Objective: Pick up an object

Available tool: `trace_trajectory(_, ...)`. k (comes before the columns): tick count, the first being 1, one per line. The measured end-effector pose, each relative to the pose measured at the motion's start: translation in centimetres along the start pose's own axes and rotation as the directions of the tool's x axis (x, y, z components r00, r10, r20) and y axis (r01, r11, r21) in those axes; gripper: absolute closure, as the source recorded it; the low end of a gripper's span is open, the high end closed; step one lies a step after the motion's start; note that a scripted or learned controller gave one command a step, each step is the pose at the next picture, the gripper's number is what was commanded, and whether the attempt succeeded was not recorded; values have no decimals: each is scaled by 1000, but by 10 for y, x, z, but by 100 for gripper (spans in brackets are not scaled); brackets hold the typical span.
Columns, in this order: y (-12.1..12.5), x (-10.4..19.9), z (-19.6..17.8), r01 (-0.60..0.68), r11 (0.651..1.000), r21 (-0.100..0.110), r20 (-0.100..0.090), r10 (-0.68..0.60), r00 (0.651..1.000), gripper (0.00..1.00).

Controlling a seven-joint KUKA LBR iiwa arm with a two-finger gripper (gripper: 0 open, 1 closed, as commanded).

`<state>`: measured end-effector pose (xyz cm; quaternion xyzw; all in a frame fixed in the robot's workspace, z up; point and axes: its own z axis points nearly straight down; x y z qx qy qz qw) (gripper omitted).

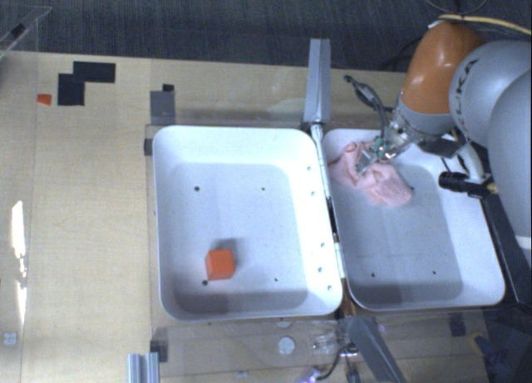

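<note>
Camera view, from above at a slant: two shallow white bins sit side by side on a pale wooden bench, the left bin point(179, 207) and the right bin point(432, 290) meeting along a grey divider rail point(317, 82) that runs up past their far edges; a pink cloth point(378, 180), soft and crumpled, lies in the far left corner of the right bin, close to the shared wall; its long axis runs on a diagonal from the upper left, near the bin's rim, down to the lower right toward the bin's middle, with the bulkier end lower right; the gripper point(371, 154) comes in from the right on the grey arm point(499, 99) with its orange band point(436, 57), and its tip is down on the upper part of the cloth; whether its fingers are spread or pinching the fabric cannot be told here; a small orange block point(220, 264) rests alone on the left bin's floor, toward the near side, well apart from the cloth; black patches point(81, 81) mark the bench at far left.
</note>
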<state>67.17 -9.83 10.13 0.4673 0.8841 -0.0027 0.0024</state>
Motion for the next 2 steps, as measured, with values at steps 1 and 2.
trace_trajectory(1,0,0,-12,1,1000,2,0,-1,1000,100)
trace_trajectory(2,16,25,-87,-326,945,-10,-4,326,945,100)
